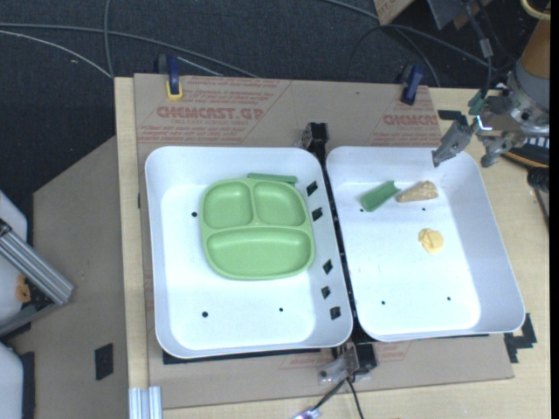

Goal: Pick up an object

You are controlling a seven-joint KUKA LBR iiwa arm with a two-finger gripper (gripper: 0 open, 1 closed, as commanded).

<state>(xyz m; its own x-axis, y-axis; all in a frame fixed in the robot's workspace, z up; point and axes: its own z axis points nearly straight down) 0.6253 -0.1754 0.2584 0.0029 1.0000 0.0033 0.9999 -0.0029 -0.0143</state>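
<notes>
A green divided plate point(257, 230) lies in the left bin point(175, 321). In the right bin point(489, 312) lie a green wedge-shaped piece point(379, 195), a tan bread-like piece point(417, 192) touching its right end, and a small yellow lump point(431, 239) a little nearer the front. My gripper point(470, 147) hangs over the right bin's back right corner, above and to the right of the tan piece. Its two fingers point(449, 146) are spread apart with nothing between them.
A thin green strip point(272, 178) peeks out behind the plate. Black clips line the divider point(325, 234) between the bins. Blue clamps point(175, 85) hold the cardboard at the back. Cables run across the dark floor behind.
</notes>
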